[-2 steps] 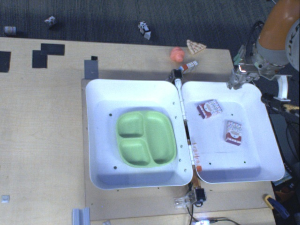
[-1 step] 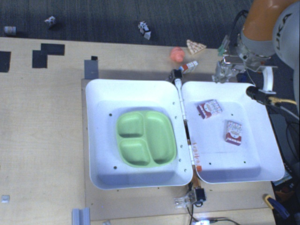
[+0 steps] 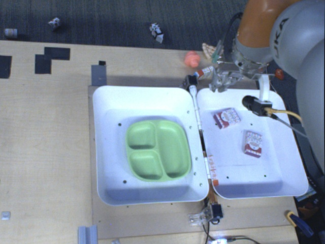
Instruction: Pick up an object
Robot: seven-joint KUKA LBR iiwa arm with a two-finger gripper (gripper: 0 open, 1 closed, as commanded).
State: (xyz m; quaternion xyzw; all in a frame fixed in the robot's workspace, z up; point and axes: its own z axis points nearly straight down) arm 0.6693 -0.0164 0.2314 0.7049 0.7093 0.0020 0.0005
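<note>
Two red-and-white packets lie in the right bin (image 3: 284,177): one (image 3: 226,118) toward its far left, the other (image 3: 253,143) nearer the middle. My gripper (image 3: 219,85) hangs over the bin's far left corner, beyond the first packet and apart from both. Nothing shows in its grasp. The grey arm with its orange band (image 3: 259,19) comes in from the upper right.
The left bin (image 3: 109,136) holds a green divided plate (image 3: 157,149). A pink ball (image 3: 192,59) and small bits of clutter lie on the bench just beyond the bins. A grey block (image 3: 98,75) stands at the left bin's far corner.
</note>
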